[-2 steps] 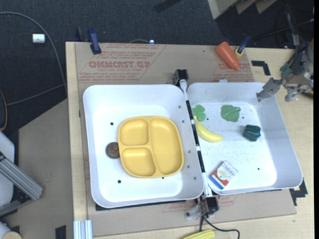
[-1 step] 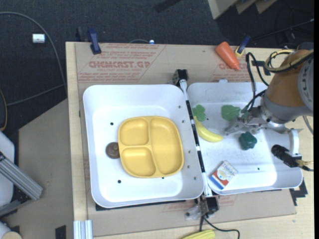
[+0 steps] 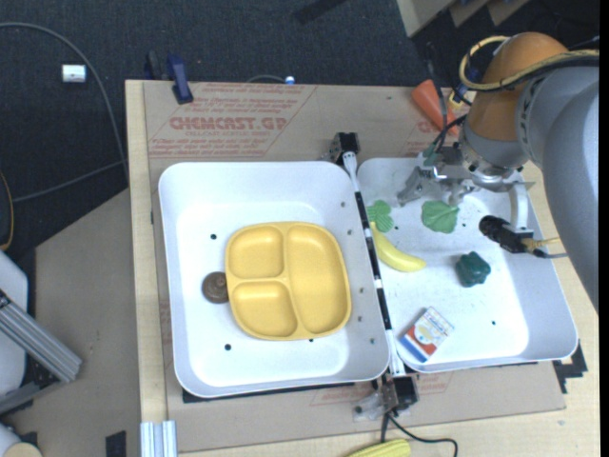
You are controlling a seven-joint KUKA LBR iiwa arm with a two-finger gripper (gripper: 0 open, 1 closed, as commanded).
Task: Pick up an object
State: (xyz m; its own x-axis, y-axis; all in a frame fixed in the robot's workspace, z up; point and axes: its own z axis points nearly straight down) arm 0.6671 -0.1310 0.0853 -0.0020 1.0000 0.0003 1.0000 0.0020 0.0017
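Note:
My gripper [image 3: 436,188] hangs over the back of the right bin [image 3: 542,322], open, with its fingers spread. A light green leafy piece [image 3: 440,217] lies just below and in front of the fingertips, not held. A smaller green piece [image 3: 381,215] lies to its left by the bin wall. A yellow banana [image 3: 398,255] rests slanted near the left wall. A dark green lump [image 3: 472,268] sits to the right of the banana. A small red, white and blue box [image 3: 425,334] lies at the bin's front.
The left bin [image 3: 181,208] holds a yellow divided plate [image 3: 287,280] with a brown round object [image 3: 215,287] beside its left edge. The grey arm and its orange band [image 3: 519,74] cover the back right. A black clip [image 3: 345,147] sits where the bins meet.

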